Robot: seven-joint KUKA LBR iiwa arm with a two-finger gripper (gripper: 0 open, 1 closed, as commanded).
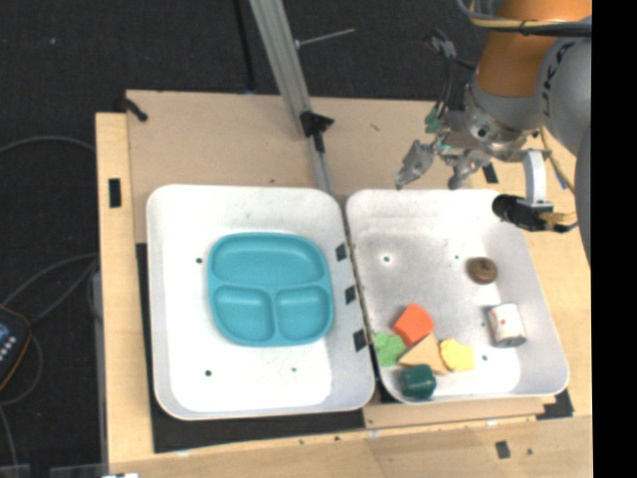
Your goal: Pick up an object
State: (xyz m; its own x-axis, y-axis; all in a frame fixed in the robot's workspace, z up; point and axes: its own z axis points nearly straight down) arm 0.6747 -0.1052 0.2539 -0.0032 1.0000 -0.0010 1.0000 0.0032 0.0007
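My gripper point(434, 175) hangs above the far edge of the right bin point(438, 229), its two fingers spread open with nothing between them. In that bin's near part lie an orange block point(414, 323), a light green piece point(387, 348), a tan wedge point(424, 353), a yellow piece point(457, 355) and a dark green piece point(418, 381), all clustered together. A brown disc point(483, 270) and a white cylinder with a red mark point(507, 324) lie farther right. All of them are well below the gripper and apart from it.
The left bin point(179, 267) holds a blue three-compartment tray point(269, 287). A slanted metal pole point(289, 68) rises behind the gap between the bins. The far half of the right bin is bare white floor.
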